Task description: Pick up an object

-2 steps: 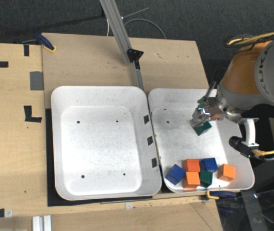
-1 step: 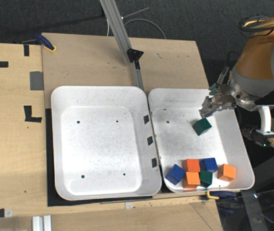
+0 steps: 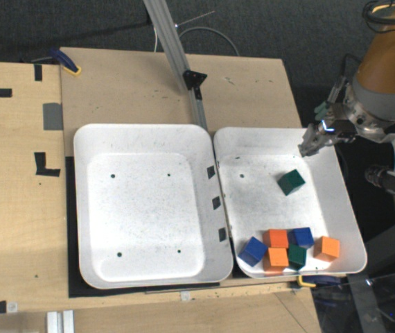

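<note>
Hovering over the right shallow white plastic bin [image 3: 341, 186], the grey two-finger gripper [image 3: 311, 146] grips nothing I can see, near a lone dark-green cube [image 3: 292, 182]; no writing reads.

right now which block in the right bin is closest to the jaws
The lone dark green cube, sitting apart mid-bin, just below the gripper; the other blocks cluster at the white bin's near edge.
</note>
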